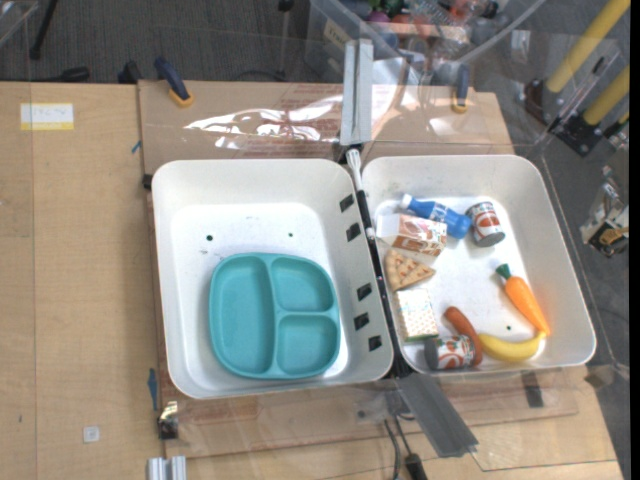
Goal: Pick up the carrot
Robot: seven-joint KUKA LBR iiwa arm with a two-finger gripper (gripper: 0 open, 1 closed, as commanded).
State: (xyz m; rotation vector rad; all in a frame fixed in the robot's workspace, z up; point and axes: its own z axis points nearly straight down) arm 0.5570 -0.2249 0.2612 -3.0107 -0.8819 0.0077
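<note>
From above: two white bins side by side on the worktop (80, 268). In the left bin (190, 193), a blue-green plate (273, 315) with three parts. In the right bin (540, 193), the orange carrot (524, 302), lying flat near the right wall, green top pointing to the back. Just in front of it, a yellow banana (512, 347). Farther back, a small can (486, 222). Gripper spread or pressed together: cannot tell.

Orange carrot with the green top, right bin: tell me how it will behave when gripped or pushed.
The orange carrot with the green top looks like smooth moulded plastic, so probably stiff and light. Its round, tapered body may roll or pivot if pushed, and could slip from the fingers. The yellow banana lies close by its thin end and may get nudged.
</note>
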